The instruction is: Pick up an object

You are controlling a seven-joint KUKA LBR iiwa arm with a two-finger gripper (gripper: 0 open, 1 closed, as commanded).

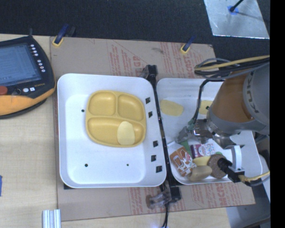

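From my overhead camera, I see the arm (pixel 237 103) reaching in from the right over the right bin (pixel 168 87), its end effector (pixel 195 133) low among a heap of small objects; I cannot tell how far it is open or whether it has hold of anything. Crowded just beside it lie a red snack packet (pixel 180 159), a pale labelled packet (pixel 204 149), a tan potato-like piece (pixel 199 173) and a dark brown item (pixel 217 167). A flat yellow piece (pixel 171 108) lies apart, nearer the bin's far wall. The left bin (pixel 71 127) carries a yellow divided plate (pixel 115 118) with a pale oval piece (pixel 126 133) on it. A teach pendant (pixel 16 75) rests on the worktop (pixel 19 175) at far left.
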